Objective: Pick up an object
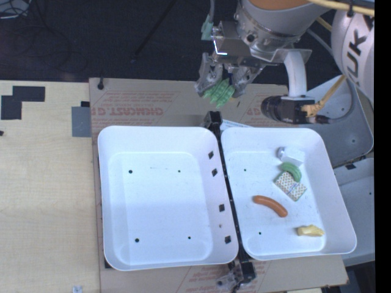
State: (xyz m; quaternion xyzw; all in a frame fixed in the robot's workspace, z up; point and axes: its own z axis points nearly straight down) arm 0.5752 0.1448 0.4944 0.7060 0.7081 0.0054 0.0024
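The green object (218, 93) sits between the fingers of the gripper (221, 90), lifted well above the bench and hanging over the brown board just behind the seam where the two bins meet, so you can take the pick as made for now. It looks small and ridged, probably a light plastic or soft toy piece; you should expect little weight, but a lumpy surface that could twist in the hold if only its edge is caught. From this slant you cannot tell how deep it sits between the fingers, so treat the hold as unproven. If it drops, take it again across its narrower middle rather than at a tip. Below, the left bin (113, 249) lies beside the right bin (342, 237), touching along the black clips. In the right bin you have an orange sausage-shaped piece (270, 205) near the middle, a checkered block (291, 185) just beside a green and white piece (289, 162) toward the far side, and a small yellow piece (310, 230) near the front corner, all well apart from the raised gripper.
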